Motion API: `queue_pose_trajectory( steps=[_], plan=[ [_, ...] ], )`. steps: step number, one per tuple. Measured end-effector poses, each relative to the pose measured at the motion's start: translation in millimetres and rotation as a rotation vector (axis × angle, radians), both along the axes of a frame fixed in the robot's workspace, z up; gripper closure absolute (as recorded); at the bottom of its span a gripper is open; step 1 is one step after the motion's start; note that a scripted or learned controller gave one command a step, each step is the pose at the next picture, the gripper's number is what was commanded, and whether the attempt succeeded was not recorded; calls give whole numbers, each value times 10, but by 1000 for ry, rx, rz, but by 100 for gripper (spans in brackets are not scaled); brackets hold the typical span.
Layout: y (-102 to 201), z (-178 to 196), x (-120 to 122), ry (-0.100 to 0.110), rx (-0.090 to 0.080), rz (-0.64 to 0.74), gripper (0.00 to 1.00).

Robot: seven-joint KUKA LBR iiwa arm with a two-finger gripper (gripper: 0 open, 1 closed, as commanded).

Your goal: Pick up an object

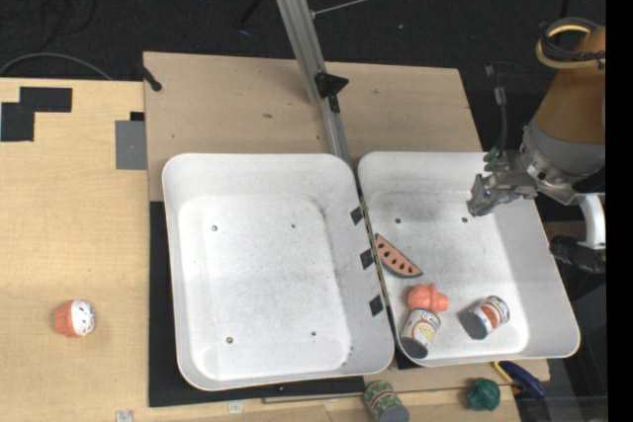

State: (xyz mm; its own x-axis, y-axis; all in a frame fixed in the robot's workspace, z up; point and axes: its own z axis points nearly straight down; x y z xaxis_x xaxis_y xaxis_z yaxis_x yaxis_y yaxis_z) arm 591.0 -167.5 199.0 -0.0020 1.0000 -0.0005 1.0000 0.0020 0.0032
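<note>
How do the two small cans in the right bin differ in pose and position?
The left can lies against the bin's near left corner, just below the pink toy and close to it; the right can lies apart, out on the open floor of the right bin. The left can's dark end points toward the near rim, the right can's toward the left. Both are small, lying on their sides, far from the gripper.

tool (482, 200) over right bin (450, 175), watermelon slice (397, 258), two cans
</note>
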Motion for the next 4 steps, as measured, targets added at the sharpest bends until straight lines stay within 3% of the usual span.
queue_pose_trajectory(
  steps=[1, 3, 4],
  plan=[
    [-10, 319, 5, 1, 0, -1, 100],
    [1059, 419, -2, 7, 4, 3, 100],
    [1635, 314, -130, 9, 3, 2, 100]
  ],
)
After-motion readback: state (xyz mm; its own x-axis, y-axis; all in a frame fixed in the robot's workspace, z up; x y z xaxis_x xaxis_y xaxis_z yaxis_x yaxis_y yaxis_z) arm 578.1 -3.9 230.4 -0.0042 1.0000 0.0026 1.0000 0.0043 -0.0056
